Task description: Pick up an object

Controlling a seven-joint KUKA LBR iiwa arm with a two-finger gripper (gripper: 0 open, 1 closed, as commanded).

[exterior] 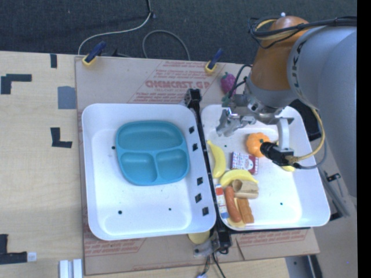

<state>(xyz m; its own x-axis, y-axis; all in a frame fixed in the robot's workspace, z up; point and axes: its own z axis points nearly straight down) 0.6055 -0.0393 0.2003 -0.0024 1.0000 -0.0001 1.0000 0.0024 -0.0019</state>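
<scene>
Whether end effector (227, 124) is open I cannot tell; it hovers over right bin (307, 210), beside board lettering "CHEMCAST GP" (177, 84).

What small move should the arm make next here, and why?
Probably lower the tool toward the banana just below it in view. The tool hangs over the right bin with nothing visible between its fingers, so no pick has happened.

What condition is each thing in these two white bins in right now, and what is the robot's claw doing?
Blue divided plate: flat in the left bin, nothing on it.
Banana: lying by the right bin's left wall.
Orange: resting, untouched.
Small red packet: lying flat.
Hot dog: lying near the front.
Gripper: above the right bin, holding nothing visible.
</scene>
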